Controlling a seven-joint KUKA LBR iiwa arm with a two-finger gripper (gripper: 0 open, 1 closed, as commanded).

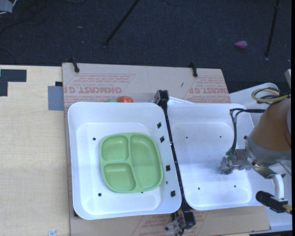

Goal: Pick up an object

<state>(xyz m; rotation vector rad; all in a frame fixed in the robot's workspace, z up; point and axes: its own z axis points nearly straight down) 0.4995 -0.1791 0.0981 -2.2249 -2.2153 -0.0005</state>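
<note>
The green plate (pixel 131 162), a three-compartment tray, is the one clear thing you have to pick up, and it lies flat on the floor of the left bin (pixel 83 122), roughly centred, with its long side running toward the divider between the bins.

From the overhead camera you can see the gripper (pixel 229 166) low in the right bin (pixel 206 117), near that bin's right wall, well apart from the plate and with the divider between them. Whether it is clenched or released cannot be told from here: it reads as a small grey cluster with nothing visibly caught in it.

Judging by its look, the plate is moulded plastic: light, stiff, smooth and probably slippery. It should not deform or break under a pinch, but it may skate across the bin floor if you push on it sideways. Lying flat, it offers no body to close around, so your best hold is likely a thin upstanding edge: the outer rim, or one of the ridges dividing the compartments, with one finger on each side. A grip near the middle ridge should keep it from tipping as it lifts.

A small orange-red object (pixel 125 100) sits just behind the left bin's far wall, on the cardboard (pixel 147 85).
</note>
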